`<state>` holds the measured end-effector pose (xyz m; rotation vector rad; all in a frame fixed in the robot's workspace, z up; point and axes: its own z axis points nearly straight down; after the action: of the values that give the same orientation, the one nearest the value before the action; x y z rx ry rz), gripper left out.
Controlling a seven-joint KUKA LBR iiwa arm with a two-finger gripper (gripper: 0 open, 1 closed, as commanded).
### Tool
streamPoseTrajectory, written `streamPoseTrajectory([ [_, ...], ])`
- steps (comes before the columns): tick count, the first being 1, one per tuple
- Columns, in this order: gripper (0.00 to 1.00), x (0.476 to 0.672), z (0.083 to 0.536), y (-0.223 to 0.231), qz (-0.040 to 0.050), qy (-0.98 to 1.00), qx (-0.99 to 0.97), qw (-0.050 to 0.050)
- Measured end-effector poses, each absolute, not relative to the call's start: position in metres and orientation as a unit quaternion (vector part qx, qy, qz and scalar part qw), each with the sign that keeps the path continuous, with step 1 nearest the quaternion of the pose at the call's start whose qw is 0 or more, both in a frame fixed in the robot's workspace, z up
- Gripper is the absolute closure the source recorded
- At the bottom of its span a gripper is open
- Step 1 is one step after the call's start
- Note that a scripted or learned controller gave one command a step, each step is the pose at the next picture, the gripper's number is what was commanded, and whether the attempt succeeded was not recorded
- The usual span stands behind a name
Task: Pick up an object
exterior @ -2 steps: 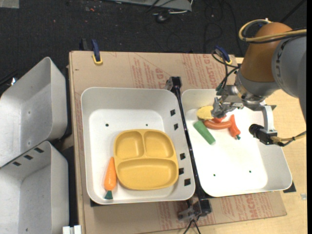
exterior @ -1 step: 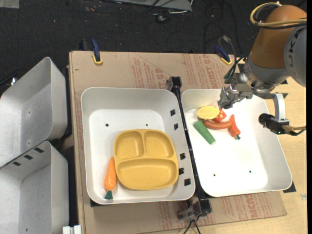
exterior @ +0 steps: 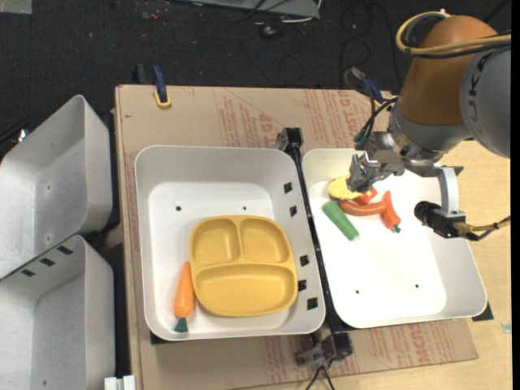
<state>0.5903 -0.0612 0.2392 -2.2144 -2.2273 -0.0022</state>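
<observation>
In the right bin [exterior: 406,291], near its back left, lies a small cluster: a yellow piece [exterior: 340,189], a red sausage-like piece [exterior: 363,208], a small orange carrot [exterior: 391,210] and a green stick [exterior: 340,220]. My gripper [exterior: 362,179] hangs right over the yellow and red pieces, its tips down among them. I cannot make out from this angle whether anything is between them.
The left bin [exterior: 162,185] holds a yellow divided tray [exterior: 242,265] and a larger orange carrot [exterior: 184,291] beside the tray's left edge. The front half of the right bin is bare white floor. Spare white bins [exterior: 49,177] stand off the bench at left.
</observation>
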Motion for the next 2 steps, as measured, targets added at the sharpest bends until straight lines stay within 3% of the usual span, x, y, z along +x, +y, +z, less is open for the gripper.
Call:
streamPoseTrajectory([
  [2, 1.00, 0.541, 0.236, 0.030, 0.0000, -0.710, -0.705, 0.001],
])
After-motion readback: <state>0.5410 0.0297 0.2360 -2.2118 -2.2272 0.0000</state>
